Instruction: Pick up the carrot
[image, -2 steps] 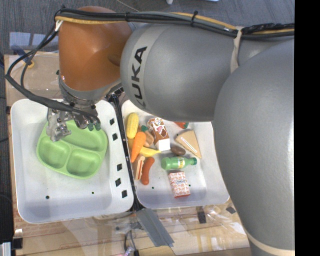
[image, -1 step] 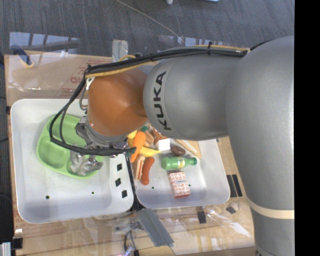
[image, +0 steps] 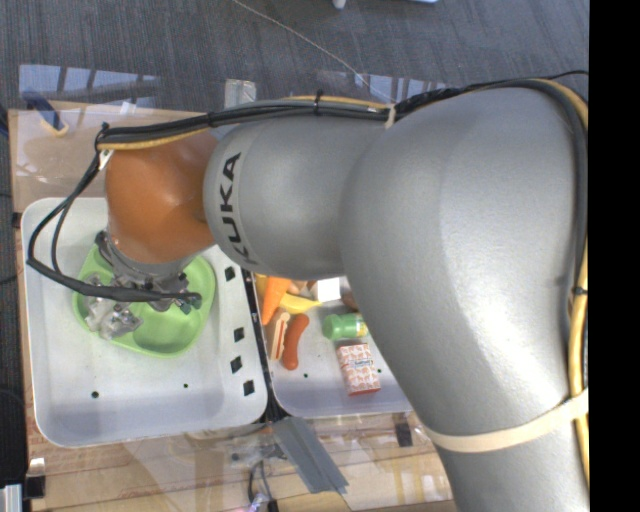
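Here the carrot (image: 272, 296) lies right of the claw (image: 112, 316); its state unclear.

Bare left bin (image: 130, 395) floor below the green bowl (image: 160, 335); arm (image: 400, 220) over the right bin (image: 340, 400).

green bowl (image: 185, 335), sausage (image: 291, 342), red-labelled can (image: 359, 367)

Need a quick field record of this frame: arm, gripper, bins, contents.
arm: grey KUKA arm reaching across from the right, covering much of the right bin
gripper: gripper low over the green bowl in the left bin; finger state unclear
right bin contents: carrot near the divider, hot dog beside it, green item, red-labelled can
carrot status: lying in the right bin, apart from the gripper
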